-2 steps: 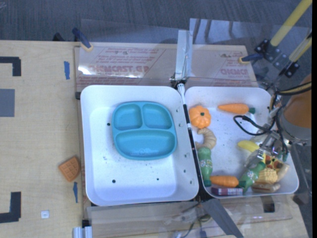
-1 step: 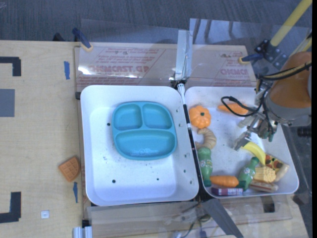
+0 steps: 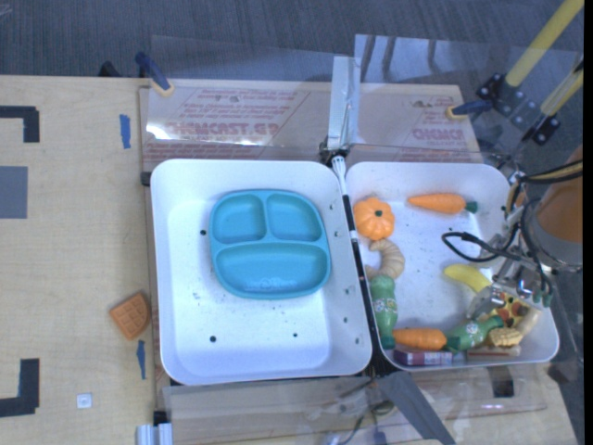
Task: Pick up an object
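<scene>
So the two white bins sit side by side, the left bin with a blue divided plate in it and the right bin full of toy food. Arm comes over the right bin's far right edge, gripper low in the near right corner, can't tell how its jaws stand. A yellow banana lies just left of it, a small food pile right below, and a pumpkin and carrot sit well apart at the bin's back.
</scene>
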Robot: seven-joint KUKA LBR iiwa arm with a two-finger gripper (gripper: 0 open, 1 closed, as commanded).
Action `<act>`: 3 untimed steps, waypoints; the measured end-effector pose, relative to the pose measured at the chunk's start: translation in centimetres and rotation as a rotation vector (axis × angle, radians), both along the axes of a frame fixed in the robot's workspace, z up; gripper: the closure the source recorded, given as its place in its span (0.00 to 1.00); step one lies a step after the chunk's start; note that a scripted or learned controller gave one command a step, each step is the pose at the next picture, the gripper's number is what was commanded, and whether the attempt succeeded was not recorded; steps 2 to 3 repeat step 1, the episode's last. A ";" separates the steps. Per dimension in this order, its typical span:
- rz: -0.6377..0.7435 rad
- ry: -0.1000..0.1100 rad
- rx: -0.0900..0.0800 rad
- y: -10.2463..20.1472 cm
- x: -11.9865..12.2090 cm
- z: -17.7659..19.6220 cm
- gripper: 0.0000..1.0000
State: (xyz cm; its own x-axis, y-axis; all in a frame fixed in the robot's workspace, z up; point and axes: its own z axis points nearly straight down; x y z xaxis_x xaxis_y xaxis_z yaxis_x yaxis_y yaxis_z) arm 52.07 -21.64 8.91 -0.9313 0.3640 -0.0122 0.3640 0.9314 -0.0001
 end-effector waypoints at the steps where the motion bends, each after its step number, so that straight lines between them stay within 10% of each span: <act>1: -0.058 -0.002 0.003 -0.6 -0.3 0.0 0.00; 3: -0.058 -0.002 0.003 -0.6 -0.3 0.0 0.00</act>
